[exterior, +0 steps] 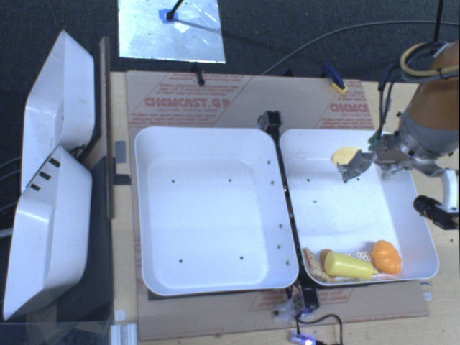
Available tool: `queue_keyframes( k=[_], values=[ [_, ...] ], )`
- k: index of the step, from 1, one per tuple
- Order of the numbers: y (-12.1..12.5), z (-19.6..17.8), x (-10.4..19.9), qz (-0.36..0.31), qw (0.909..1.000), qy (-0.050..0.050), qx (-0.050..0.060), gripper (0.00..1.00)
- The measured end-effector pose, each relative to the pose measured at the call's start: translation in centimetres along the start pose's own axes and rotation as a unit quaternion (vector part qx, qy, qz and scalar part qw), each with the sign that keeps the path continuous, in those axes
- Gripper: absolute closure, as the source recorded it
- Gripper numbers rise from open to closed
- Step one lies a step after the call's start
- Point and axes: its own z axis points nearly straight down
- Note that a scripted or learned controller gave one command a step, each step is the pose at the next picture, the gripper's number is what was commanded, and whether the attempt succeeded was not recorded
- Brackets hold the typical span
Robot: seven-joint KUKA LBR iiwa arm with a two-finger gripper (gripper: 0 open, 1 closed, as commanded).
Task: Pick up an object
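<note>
Right bin (402,214): yellow object (345,154) just beside fingers (353,167).

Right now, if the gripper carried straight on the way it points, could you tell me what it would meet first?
Most likely the pale yellow object lying just ahead of the gripper in the right bin; depth is unclear from this slanted view.

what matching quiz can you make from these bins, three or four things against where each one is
Things:
1. pale yellow rounded object
2. orange round fruit-like object
3. yellow bottle-shaped object
4. black clip

Places:
A. lying along the right bin's near edge
B. near right corner of the right bin
C. far end of the divide between the two bins
D. far part of the right bin, beside the gripper

Pairs: 1-D, 2-B, 3-A, 4-C
</note>
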Motion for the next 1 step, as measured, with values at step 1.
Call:
queue_keyframes(
  k=[1],
  values=[
    [-2.85, 0.36, -4.69, 0.002, 1.0, 0.0, 0.0, 0.0]
  ],
)
